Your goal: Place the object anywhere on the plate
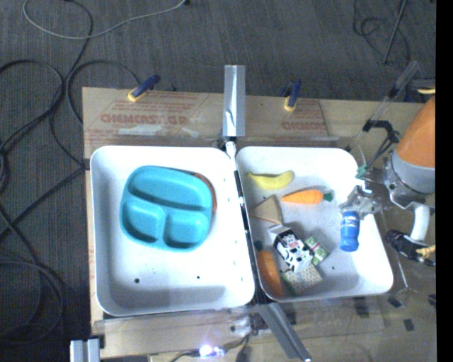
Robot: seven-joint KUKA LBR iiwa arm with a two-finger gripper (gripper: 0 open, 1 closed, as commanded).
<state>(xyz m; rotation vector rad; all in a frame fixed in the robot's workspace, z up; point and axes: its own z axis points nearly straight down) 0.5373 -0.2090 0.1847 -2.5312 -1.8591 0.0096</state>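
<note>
The carrot (306,197) lies in the right bin (368,279). A banana (270,180) lies just up-left of the carrot, a black-and-white cow toy (289,247) below it, and an orange round thing (268,270) lower left. Two clamps (144,88) grip the surface (99,120) above.

The floor (212,35) is dark grey carpet with a fine ribbed texture. Several black cables (28,134) run in loops across it at the left, and one pale cable (71,21) curves along the top left. The surface (156,117) is a tan board bearing faded red lettering. Two clamps with blue and yellow handles (144,88) (290,95) grip its far edge. A grey metal upright (233,99) stands at the middle of that edge. Lighting is even and diffuse; a small bright light (207,351) shows at the bottom edge.
</note>
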